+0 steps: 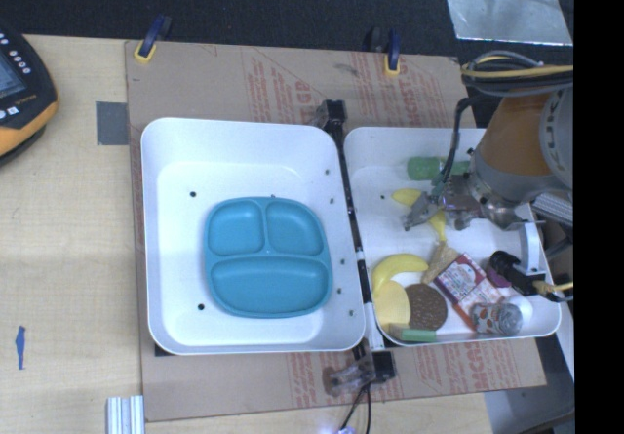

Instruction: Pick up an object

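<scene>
– Yellow plastic wedge, small and pale: likeliest pick. Lies in the right-hand shallow white bin, just off its centre toward 10 o'clock.

– Sits directly under the two-finger gripper on the grey arm?

– Right under it, or very nearly. Cannot tell how wide that gripper stands: too dark and too small against the bin floor. Cannot tell either whether anything is caught in it.

– So what might spoil the grab?

– First, size. Probably slides sideways or pops out if the squeeze lands off its middle. Second, neighbours. At 11 o'clock of the wedge, close by, a second yellow scrap; farther toward 12, a stubby green cylinder. Could nudge either and close on the wrong one.

– And lower down?

– Crowded. At 5 o'clock of the wedge, near it, a red-and-white printed packet; at 7 o'clock, a curved yellow banana-shaped toy; below that, a round brown biscuit-like disc. Risks dragging the packet's corner along and lifting nothing cleanly.

– Anything beyond that bin?

– At 9 o'clock, the left white bin with a blue three-compartment plate, well apart. No hazard from there.
</scene>
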Controlling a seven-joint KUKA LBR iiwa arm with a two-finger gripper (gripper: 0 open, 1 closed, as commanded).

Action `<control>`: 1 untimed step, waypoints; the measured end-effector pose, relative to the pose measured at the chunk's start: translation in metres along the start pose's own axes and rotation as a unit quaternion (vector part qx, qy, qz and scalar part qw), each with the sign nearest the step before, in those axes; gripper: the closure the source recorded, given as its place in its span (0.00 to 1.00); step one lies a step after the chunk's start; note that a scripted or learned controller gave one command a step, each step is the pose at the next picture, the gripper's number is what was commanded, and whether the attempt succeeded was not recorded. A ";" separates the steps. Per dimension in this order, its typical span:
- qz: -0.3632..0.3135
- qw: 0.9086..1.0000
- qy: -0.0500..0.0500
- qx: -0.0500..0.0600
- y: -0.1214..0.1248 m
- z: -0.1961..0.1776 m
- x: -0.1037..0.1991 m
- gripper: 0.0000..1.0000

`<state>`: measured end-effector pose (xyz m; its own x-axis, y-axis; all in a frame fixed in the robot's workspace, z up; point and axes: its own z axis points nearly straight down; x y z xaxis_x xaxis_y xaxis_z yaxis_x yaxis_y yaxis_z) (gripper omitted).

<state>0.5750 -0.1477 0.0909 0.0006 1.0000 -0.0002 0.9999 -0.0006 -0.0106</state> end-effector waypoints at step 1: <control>-0.001 1.000 0.001 0.008 0.077 0.000 0.021 0.00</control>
<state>0.6518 -0.1272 0.0900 -0.0015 1.0000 0.0020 0.9997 0.0015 -0.0260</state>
